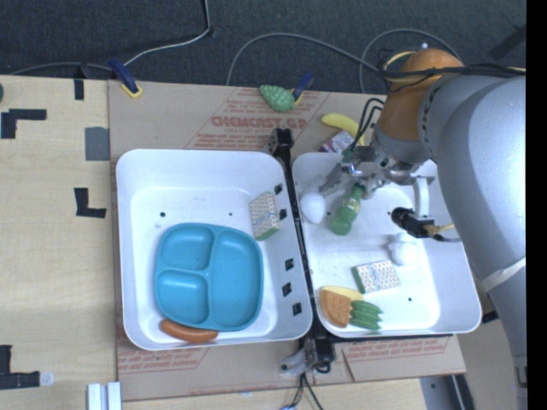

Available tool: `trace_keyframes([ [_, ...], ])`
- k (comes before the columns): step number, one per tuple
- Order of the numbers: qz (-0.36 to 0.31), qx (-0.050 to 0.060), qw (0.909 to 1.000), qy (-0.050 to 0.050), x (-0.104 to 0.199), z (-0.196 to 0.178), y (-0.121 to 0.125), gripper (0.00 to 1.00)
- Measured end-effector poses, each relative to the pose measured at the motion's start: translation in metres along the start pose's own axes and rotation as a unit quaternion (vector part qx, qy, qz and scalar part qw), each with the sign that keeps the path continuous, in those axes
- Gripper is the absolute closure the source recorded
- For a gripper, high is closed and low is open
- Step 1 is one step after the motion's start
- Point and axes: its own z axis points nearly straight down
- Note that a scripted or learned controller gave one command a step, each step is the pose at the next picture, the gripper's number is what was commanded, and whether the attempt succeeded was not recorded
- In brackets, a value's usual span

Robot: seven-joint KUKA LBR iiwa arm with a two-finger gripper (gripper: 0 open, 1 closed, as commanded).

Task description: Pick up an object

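- Background: you are looking down on a cardboard-covered bench with dark carpet along the top of the frame and thin cables trailing across it.
- Left bin: a shallow white bin in the centre-left of the frame. It holds a blue divided plate toward its lower half, an orange toy sausage lying along the plate's lower edge, and a small patterned block leaning near the bin's right wall.
- Right bin: the second white bin sits just beside the first, separated by a black divider strip.
- Arm: the grey arm enters from the right of the frame, its orange band near the upper right.
- Gripper: it sits low over the upper part of the right bin, just above a green bottle; you cannot tell from this view how its jaws stand, nor whether they touch the bottle.
- Objects in the right bin: the green bottle lies tilted in the upper middle, with a white rounded object just to its left; a small white object lies right of centre; a patterned flat packet lies below it; a toy corn cob and a green toy vegetable lie touching at the lower left.
- Outside the bins: a yellow banana and a green object rest on the cardboard near the top of the frame.
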Motion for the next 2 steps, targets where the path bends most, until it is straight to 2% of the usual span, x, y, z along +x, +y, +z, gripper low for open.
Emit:
trace_keyframes([
  [1,-0.001,0.000,1.0000,-0.001,0.000,-0.010,0.000,1.00],
  [2,0.000,0.001,1.0000,0.001,0.028,-0.075,-0.065,1.00],
])
